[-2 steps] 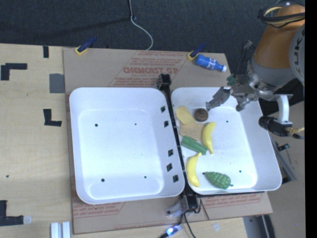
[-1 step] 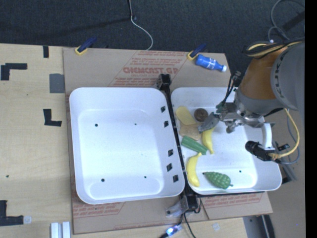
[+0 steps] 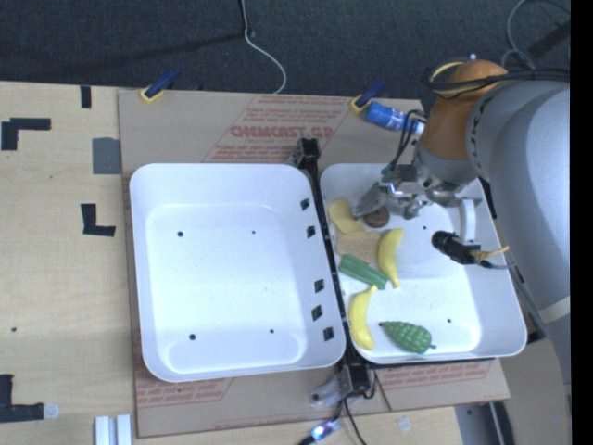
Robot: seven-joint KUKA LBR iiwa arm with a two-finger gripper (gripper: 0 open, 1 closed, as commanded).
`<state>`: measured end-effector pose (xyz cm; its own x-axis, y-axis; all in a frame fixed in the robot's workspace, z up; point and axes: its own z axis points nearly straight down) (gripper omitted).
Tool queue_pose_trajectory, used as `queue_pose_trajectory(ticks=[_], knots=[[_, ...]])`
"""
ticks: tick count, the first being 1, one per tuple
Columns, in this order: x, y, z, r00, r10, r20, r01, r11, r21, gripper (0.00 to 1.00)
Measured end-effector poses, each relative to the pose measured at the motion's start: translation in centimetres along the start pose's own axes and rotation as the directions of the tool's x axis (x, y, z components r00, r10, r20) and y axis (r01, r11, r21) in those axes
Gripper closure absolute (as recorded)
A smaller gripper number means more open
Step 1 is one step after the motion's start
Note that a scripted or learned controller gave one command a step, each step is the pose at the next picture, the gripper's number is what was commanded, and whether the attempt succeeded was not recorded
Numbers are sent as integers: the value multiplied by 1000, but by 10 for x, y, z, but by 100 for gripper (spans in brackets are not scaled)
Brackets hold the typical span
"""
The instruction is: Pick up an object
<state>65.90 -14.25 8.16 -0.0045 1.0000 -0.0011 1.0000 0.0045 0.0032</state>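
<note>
Nearest the camera, a green bumpy object (image 3: 406,336) and a yellow banana (image 3: 360,318) are lying in the right bin (image 3: 491,327). Nothing is being lifted yet. Farther back, the gripper (image 3: 387,198) is hovering over a small brown object (image 3: 374,217), possibly touching it; its opening cannot be told.

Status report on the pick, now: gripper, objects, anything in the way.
Gripper low in the right bin, at its far-left corner, nothing visibly held. Two bananas, green pepper, bumpy green fruit loose in the bin. Pale yellow piece beside the gripper.
</note>
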Motion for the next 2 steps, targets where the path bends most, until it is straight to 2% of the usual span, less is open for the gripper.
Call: queue_pose_trajectory(ticks=[2], knots=[[-5,10,-4,1000,1,-1,-1,1000,2,0]])
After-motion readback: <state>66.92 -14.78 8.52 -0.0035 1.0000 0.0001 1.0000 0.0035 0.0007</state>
